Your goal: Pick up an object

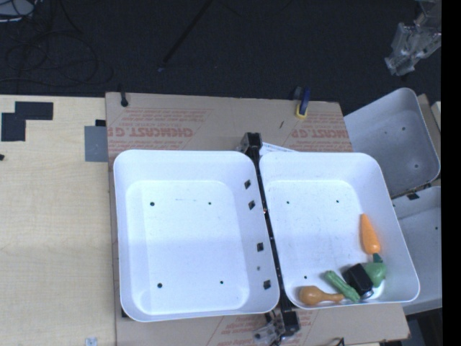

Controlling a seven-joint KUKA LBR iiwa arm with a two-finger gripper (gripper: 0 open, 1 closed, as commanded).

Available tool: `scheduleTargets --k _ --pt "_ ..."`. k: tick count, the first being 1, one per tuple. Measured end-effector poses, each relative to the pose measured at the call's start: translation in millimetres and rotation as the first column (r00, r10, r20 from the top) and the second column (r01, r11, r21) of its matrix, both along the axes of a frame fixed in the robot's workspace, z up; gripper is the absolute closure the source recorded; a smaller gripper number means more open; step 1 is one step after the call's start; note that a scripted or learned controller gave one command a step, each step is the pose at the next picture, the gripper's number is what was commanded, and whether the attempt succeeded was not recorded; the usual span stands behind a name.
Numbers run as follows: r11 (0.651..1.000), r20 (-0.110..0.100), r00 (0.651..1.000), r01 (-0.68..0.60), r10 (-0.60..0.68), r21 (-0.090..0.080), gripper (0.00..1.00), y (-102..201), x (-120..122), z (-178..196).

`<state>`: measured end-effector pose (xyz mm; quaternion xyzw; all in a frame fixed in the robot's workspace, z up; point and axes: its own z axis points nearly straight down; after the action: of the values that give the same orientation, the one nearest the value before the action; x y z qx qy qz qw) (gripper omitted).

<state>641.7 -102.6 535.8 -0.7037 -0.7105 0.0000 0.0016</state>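
Hovering top right, metallic fingers (414,45) blur, state unclear; tapered orange carrot (369,235) lies in glossy right bin (317,166).

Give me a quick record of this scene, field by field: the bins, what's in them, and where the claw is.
bins: two shallow white bins side by side, left bin and right bin
right bin contents: orange carrot-shaped piece, black object, green pieces, tan pear-shaped piece
cluster position: near right corner of the right bin
claw: raised at upper right, away from both bins
claw fingers: too small to tell
under bins: cardboard sheet
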Motion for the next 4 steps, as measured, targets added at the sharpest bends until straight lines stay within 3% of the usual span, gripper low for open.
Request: scheduleTargets --k 4 --pt "1.0 -0.01 1.0 -0.012 0.012 -0.004 1.0 -1.3 -0.1 38.7"
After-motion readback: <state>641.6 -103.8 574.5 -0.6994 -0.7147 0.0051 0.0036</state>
